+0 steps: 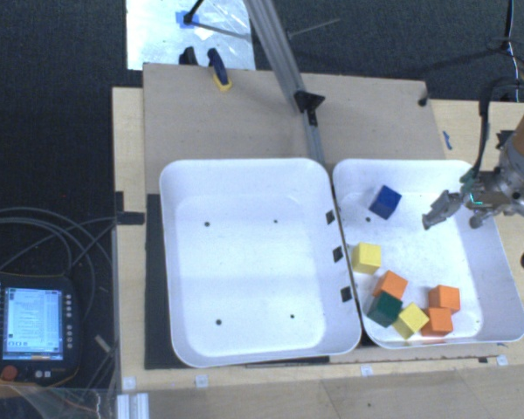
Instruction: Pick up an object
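Nearest you, at the front of the right bin (498, 278), sits a tight cluster of cubes: a yellow cube (411, 319) touching an orange cube (437, 321), with another orange cube (444, 298) just behind, a dark green cube (385, 308) to their left and a third orange cube (391, 284) against it. A second yellow cube (367, 257) lies a little apart by the bin's left wall, and a blue cube (385, 202) sits alone toward the back.

Your gripper (450, 209) hangs above the right bin's back right part, well apart from the cluster and to the right of the blue cube. Its fingers look spread and nothing sits between them.

The left bin (244, 260) adjoins the right one. Both rest on a pale wooden bench (244, 120) over dark carpet (44, 85). A teach pendant (31, 326) with a lit screen and cables lies at the left.
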`<move>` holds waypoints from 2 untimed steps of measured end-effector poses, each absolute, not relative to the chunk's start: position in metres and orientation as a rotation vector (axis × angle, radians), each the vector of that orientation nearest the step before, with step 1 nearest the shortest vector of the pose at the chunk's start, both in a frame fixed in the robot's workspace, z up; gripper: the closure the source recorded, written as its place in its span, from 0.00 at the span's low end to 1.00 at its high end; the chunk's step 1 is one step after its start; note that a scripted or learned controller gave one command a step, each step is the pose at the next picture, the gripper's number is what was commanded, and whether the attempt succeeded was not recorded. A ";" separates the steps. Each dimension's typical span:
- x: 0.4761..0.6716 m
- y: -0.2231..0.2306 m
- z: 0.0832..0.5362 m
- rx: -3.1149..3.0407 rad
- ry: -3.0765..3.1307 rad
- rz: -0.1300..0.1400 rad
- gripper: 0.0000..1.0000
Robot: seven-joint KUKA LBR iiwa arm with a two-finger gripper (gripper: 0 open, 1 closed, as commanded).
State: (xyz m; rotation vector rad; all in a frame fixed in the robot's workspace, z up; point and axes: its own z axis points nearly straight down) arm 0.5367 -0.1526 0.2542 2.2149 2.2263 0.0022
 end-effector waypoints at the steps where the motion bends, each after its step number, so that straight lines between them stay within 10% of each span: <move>1: 0.537 -0.153 0.254 2.216 2.225 0.003 0.00; 2: 0.534 -0.142 0.202 2.221 2.227 -0.002 0.00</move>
